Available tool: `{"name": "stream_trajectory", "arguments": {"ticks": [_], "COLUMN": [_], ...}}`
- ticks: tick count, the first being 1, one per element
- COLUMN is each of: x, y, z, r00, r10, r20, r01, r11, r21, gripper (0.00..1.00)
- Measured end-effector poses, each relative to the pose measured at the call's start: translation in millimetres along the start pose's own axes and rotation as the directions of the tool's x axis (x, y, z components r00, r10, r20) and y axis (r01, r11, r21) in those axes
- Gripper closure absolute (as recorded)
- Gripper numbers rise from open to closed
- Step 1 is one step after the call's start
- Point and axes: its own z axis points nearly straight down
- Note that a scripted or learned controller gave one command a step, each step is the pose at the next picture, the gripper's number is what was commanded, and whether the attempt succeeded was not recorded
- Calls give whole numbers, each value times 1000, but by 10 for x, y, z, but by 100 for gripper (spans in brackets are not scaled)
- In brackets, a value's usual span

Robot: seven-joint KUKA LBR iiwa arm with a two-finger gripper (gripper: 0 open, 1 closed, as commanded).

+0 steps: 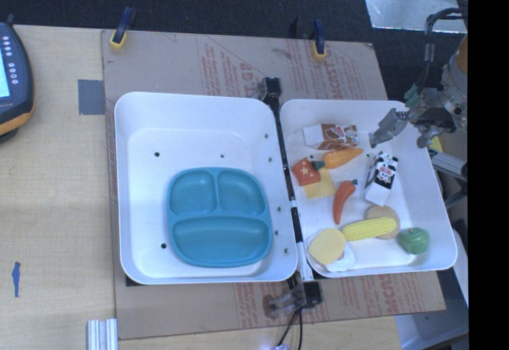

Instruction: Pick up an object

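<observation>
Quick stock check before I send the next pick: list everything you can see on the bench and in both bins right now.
Left bin: 1, white, left half of the bench.
Divided tray: 1, blue, inside left bin.
Right bin: 1, white, beside left bin.
Carrot: 1, orange, right bin, upper middle.
Chilli: 1, red-orange, right bin, centre.
Milk carton: 1, white and black, right bin, right of centre.
Corn cob: 1, yellow, right bin, near edge.
Green vegetable: 1, right bin, near right corner.
Clamps: 2, blue and yellow, board's far edge.
Gripper: 1, grey, over right bin's far right.
</observation>
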Motion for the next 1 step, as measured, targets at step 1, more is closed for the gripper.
{"name": "stream_trajectory", "arguments": {"ticks": [1], "x": [341], "y": [195], "z": [1086], "r00": [1000], "r10": [-5], "r20": [-3], "r01": [5], "r11": [1000], "r21": [10], "gripper": [0]}}
